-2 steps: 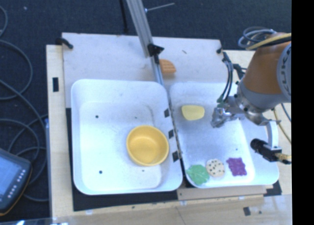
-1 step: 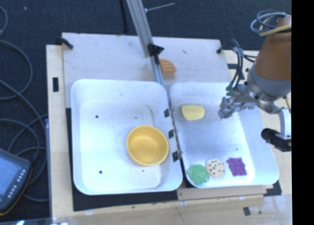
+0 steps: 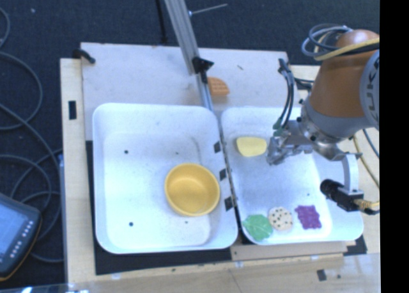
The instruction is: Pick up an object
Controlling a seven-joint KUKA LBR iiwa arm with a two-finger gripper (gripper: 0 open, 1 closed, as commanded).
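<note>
Looking down from beside the bench, I see dark carpet all round, with black cables (image 3: 19, 103) looping at nine o'clock and the corner of a grey tablet (image 3: 14, 234) at about eight. The bench (image 3: 137, 71) is pale wood with a scuffed whitish board on top, and a metal strut (image 3: 182, 29) slants down from twelve o'clock to meet the seam between the two bins.

The left bin (image 3: 121, 132) is white and lightly speckled. A yellow bowl (image 3: 192, 189) sits upright in it, toward its five o'clock corner, close to the dividing wall. Just beyond the bins, at twelve o'clock of the seam, an orange lump (image 3: 219, 87) lies on the board beside the strut.

The right bin (image 3: 291, 186) holds a pale yellow piece (image 3: 251, 146) near its ten o'clock corner. Along its six o'clock edge sit three small things in a row: a green piece (image 3: 257, 226), a spotted cookie (image 3: 280, 219) and a purple piece (image 3: 308, 216), the green one and the cookie touching.

The gripper (image 3: 280, 151) hangs over the right bin, just at three o'clock of the pale yellow piece and very near it. I cannot tell how the hand is set. The arm (image 3: 345, 87), grey with orange above, comes in from three o'clock.
</note>
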